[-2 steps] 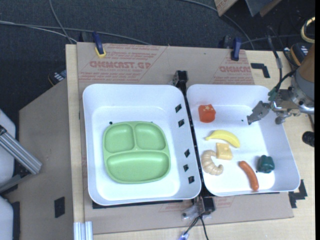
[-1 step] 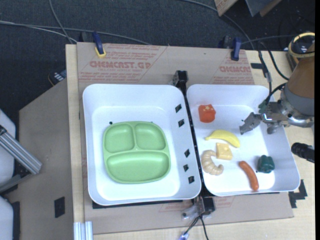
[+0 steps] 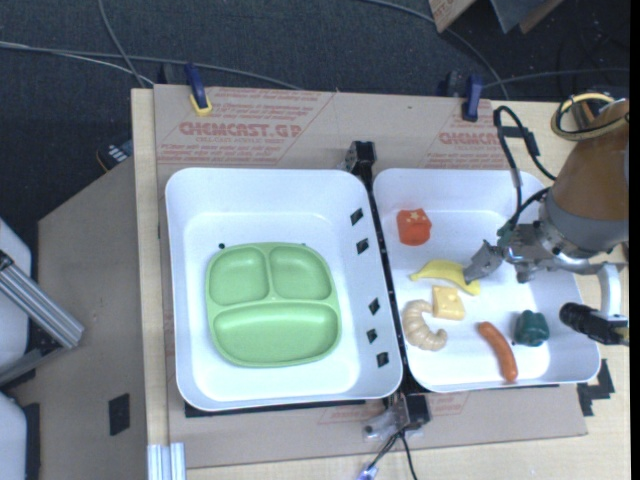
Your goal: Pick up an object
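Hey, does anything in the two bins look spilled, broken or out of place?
Nothing stands out. The green tray lies flat in the left bin. The tomato, banana, cheese, croissant and sausage lie apart in the right bin.

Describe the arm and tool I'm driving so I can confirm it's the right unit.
The arm is grey with an orange-brown band above the wrist. Black cables loop along it. The tool is a small grey metal two-finger unit on a silvery wrist.

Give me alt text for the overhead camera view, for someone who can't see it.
A robot gripper hovers by a banana in the right bin, among a tomato, cheese wedge, croissant, sausage and green pepper. The left bin holds a green divided plate.
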`<state>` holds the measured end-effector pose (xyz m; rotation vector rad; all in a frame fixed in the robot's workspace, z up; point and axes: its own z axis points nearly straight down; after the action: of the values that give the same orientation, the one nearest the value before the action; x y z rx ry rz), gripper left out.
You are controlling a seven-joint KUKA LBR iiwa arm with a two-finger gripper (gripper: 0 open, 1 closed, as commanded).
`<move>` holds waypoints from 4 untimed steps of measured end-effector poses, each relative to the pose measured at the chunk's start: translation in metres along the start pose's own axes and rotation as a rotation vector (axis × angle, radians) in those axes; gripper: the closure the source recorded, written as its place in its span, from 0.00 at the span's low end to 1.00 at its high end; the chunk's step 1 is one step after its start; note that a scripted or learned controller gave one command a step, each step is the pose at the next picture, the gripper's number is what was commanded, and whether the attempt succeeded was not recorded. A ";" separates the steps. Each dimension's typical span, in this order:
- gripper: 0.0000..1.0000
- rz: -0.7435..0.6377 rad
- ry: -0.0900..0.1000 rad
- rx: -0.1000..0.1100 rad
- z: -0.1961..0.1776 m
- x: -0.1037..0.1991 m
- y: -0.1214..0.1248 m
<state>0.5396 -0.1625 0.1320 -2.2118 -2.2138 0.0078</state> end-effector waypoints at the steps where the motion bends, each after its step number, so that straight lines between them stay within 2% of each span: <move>1: 0.00 0.003 -0.003 -0.014 0.050 0.000 0.003; 2: 1.00 0.000 -0.002 -0.007 0.042 0.000 0.002; 4: 1.00 -0.001 -0.005 -0.012 -0.043 -0.002 -0.004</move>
<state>0.5364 -0.1649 0.1752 -2.2195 -2.2230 0.0003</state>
